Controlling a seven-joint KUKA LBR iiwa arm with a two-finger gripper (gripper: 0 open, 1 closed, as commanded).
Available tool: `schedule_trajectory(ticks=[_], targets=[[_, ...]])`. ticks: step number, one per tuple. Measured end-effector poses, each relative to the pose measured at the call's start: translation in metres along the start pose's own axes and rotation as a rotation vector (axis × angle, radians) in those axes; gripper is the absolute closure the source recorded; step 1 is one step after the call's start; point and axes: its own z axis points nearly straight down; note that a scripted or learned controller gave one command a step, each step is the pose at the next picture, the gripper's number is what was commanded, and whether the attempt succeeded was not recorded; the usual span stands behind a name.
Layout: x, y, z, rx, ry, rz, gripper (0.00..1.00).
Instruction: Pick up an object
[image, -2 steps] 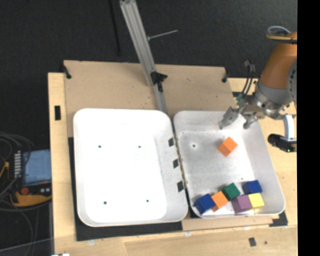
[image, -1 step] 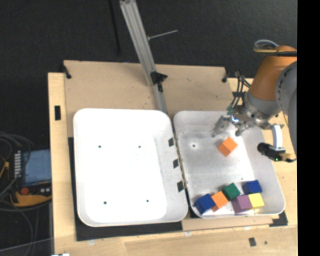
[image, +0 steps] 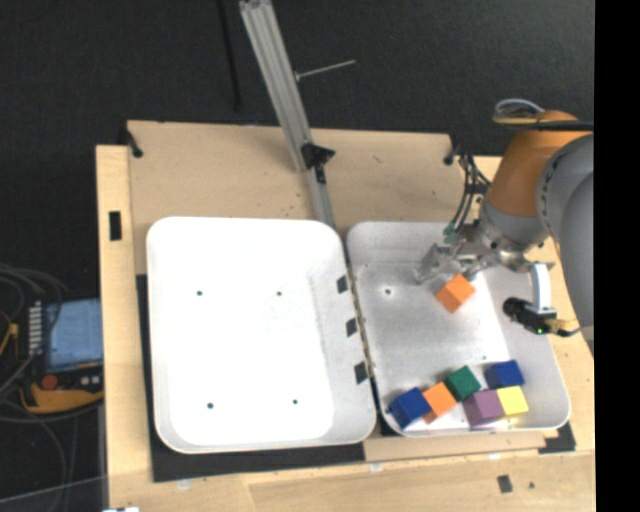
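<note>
My gripper (image: 455, 273) hangs over the back of the right bin (image: 400, 330), below the orange wrist band. An orange cube (image: 457, 294) sits tilted between its fingertips, and it looks larger than the other cubes, as if raised off the bin floor. Along the right bin's front edge lie several more cubes: a blue cube (image: 409, 406), a second orange cube (image: 439, 398), a green cube (image: 463, 382), a purple cube (image: 484, 406), a yellow cube (image: 513, 401) and another blue cube (image: 505, 375).
The left bin (image: 250, 330) stands beside the right one. A slanted metal rail (image: 290, 110) runs from the top of the view down to the bins' divide. Cables and a black clip (image: 528, 315) hang by the arm at the right.
</note>
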Motion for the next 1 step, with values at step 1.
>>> schedule_trajectory(ticks=[1], targets=[[-0.0013, 0.0019, -0.0144, -0.007, -0.004, -0.002, 1.0]])
